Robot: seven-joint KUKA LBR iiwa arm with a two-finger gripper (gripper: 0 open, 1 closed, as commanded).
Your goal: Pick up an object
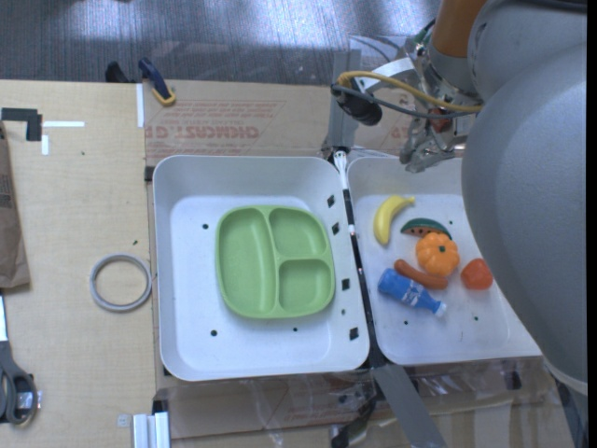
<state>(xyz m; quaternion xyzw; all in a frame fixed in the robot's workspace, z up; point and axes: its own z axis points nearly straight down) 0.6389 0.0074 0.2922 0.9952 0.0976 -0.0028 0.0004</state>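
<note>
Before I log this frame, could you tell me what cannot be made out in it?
- Gripper: blurred, small against the bin wall; finger state unreadable.
- Right bin: its right side lies behind the arm.
- Sausage: partly under the pumpkin.
- Scissors: cut by the left edge.

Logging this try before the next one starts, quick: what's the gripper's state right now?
Gripper: above the far edge of the right bin, nothing between its fingers; open or shut cannot be told.
</note>
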